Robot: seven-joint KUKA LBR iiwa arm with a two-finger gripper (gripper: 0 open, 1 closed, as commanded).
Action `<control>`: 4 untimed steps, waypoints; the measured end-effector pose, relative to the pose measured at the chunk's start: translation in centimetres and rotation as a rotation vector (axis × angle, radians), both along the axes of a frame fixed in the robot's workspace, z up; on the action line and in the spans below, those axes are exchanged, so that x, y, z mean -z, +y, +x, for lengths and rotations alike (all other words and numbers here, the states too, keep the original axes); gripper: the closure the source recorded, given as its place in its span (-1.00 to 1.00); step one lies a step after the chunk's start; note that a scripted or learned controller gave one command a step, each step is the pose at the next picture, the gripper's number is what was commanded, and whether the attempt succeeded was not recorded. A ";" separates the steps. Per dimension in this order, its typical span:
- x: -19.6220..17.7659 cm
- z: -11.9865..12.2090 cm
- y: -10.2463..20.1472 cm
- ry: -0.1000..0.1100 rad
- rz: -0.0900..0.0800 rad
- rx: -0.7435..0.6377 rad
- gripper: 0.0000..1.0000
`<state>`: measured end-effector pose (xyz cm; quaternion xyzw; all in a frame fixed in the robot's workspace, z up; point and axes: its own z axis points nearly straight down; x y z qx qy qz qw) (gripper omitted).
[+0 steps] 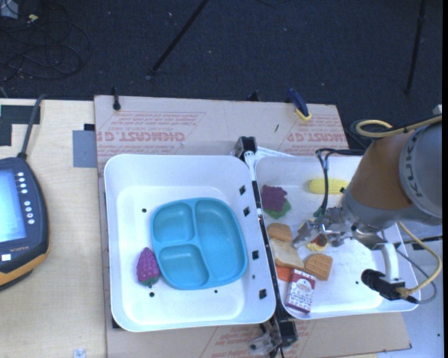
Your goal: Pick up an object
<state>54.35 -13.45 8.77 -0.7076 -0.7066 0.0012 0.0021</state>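
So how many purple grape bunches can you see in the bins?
2: one grape bunch in the left bin beside the blue tray; another in the right bin's upper left. The arm may hide more.

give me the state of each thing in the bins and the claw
blue tray: flat in left bin, compartments bare
purple berry toy: lying beside the tray's left edge
purple grapes: resting in right bin
red carton: lying at the right bin's front wall
waffle cracker: flat, free
claw: low over right bin's food pile
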 end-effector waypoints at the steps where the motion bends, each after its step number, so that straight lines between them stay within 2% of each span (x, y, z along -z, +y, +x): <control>1: 0.0 5.3 3.4 -0.005 -0.001 -0.005 -1.00; 2: 0.0 10.2 4.7 -0.004 -0.001 -0.004 -1.00; 3: 0.1 2.2 3.6 0.004 0.000 0.001 -1.00; 4: 0.0 8.9 4.5 -0.007 -0.002 -0.004 -1.00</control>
